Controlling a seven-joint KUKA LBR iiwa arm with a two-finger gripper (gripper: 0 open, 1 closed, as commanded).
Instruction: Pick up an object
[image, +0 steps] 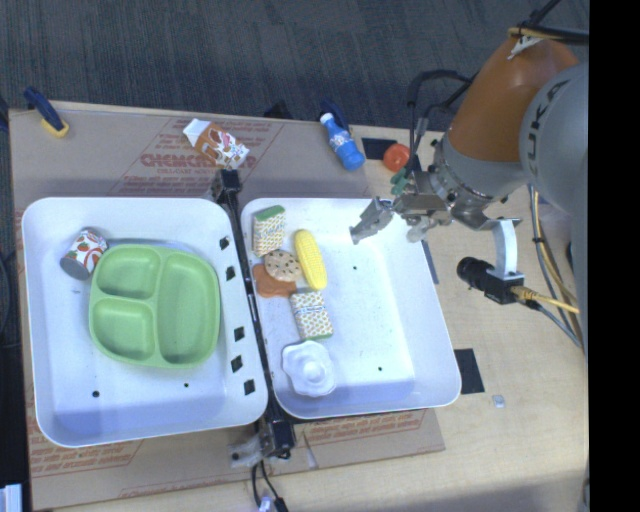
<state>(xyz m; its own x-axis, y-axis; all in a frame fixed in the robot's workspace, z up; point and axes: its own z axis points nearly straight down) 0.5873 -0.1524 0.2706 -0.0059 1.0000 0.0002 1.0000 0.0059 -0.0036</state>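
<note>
Hovering gripper (388, 223), fingers spread, nr ridged yellow corn (311, 258).

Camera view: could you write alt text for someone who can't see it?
A grey robot arm's gripper hovers over the right bin, beside toy corn and a cookie. The left bin holds a green divided plate.

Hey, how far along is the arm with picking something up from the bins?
Nothing looks picked yet. The end effector hangs over the right bin near its top edge, with nothing between its fingers. The corn, cookie and white cup lie along that bin's left side. Reaching, gripping and lifting one remain.
</note>
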